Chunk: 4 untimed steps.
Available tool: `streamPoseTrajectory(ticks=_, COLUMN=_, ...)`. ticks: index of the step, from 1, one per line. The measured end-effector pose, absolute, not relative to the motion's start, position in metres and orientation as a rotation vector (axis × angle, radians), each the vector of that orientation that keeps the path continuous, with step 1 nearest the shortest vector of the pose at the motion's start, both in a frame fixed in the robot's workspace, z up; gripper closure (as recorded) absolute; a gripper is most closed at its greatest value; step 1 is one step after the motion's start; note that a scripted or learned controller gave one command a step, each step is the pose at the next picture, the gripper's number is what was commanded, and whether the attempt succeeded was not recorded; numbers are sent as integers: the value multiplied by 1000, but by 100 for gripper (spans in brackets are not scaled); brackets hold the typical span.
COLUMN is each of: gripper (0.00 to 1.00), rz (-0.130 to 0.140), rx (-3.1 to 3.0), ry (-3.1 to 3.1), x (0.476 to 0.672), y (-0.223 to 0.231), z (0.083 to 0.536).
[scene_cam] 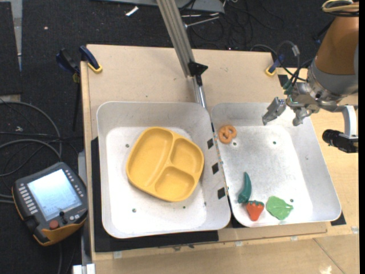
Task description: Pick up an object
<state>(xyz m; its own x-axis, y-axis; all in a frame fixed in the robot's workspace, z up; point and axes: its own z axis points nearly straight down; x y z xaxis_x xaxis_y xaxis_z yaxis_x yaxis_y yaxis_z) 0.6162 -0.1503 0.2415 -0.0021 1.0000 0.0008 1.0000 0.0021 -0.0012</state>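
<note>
Tan bench [142, 76] on dark floor [40, 39] strewn with cables [239, 21]

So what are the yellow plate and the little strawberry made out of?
The yellow plate looks like smooth moulded plastic: one even colour, rounded rims and three pressed-in sections. The strawberry seems to be a toy, probably plastic or rubber, since its red is flat and even, though it is too small to be sure.
</note>
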Motion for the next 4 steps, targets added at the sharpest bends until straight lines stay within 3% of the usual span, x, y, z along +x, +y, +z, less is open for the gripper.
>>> streamPoseTrajectory(ticks=1, gripper=0, rz=1, rx=-2218, ry=-2223, x=616, y=-150, z=241)
streamPoseTrajectory(ticks=3, gripper=0, rz=7, rx=-2218, ry=-2218, x=624, y=-153, z=118)
streamPoseTrajectory(ticks=4, gripper=0, rz=3, rx=-2220, ry=-2221, x=623, y=-153, z=94)
